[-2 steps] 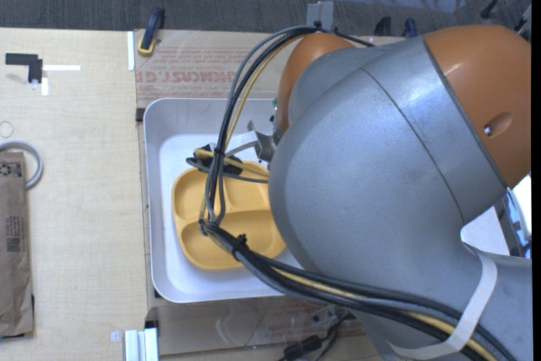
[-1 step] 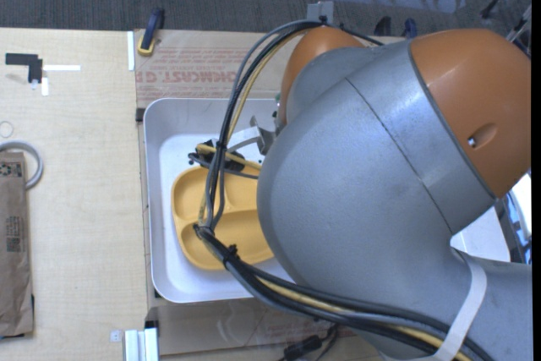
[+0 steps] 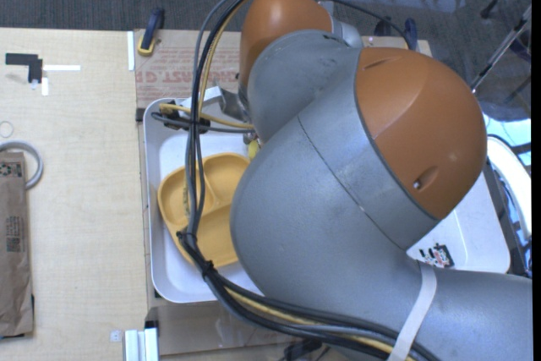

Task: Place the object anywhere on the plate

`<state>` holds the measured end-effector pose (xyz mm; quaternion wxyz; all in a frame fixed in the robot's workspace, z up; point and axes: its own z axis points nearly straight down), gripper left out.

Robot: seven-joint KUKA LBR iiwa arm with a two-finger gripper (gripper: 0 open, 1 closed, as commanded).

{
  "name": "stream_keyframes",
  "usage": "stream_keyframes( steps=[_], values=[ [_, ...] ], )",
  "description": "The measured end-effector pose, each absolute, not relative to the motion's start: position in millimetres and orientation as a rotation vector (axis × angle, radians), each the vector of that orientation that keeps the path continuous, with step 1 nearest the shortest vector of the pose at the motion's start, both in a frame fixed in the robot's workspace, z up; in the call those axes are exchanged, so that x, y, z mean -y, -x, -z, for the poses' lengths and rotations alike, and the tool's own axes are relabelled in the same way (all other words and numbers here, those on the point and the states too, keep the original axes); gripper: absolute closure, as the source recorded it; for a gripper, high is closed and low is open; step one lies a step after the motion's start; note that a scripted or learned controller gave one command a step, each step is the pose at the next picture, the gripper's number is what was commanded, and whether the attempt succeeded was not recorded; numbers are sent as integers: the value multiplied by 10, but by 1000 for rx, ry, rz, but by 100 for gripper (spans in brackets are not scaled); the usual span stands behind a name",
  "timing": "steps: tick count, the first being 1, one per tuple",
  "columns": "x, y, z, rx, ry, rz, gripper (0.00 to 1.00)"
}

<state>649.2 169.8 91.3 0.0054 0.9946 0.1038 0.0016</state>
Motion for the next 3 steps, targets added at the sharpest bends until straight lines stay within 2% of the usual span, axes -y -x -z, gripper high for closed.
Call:
stream_keyframes(
  steps=[1, 2, 3],
  values=[
    [-1768, -6475, -924, -315, -3098, -16, 100],
    [-1936, -6476, -925, -295, -3108, -11, 100],
    [-2193, -6317, -997, -548, -3077, -13, 100]
  ],
)
